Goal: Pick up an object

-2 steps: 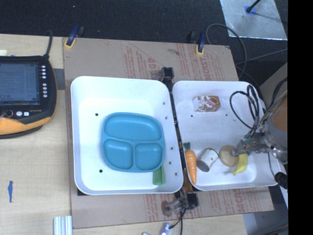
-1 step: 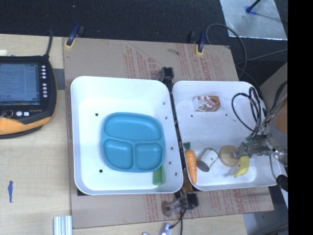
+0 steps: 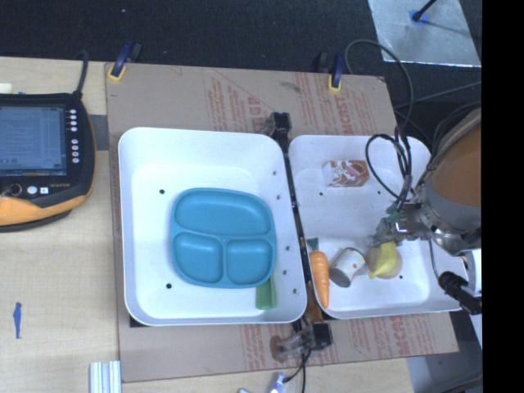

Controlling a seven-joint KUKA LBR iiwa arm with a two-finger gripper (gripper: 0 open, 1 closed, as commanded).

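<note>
On the cardboard-covered bench, the gripper (image 3: 391, 234) hangs low in the right bin (image 3: 360, 155), grip state indeterminable, yellow object (image 3: 383, 260) just beneath it, apparently unlifted; pick unconfirmed.

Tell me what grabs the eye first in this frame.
The big blue divided plate in the left bin stands out most, with a green block at its lower right corner. Next, the right bin: an orange carrot along its left wall, beside a small white cup and a yellow object right under the arm's hand.
</note>
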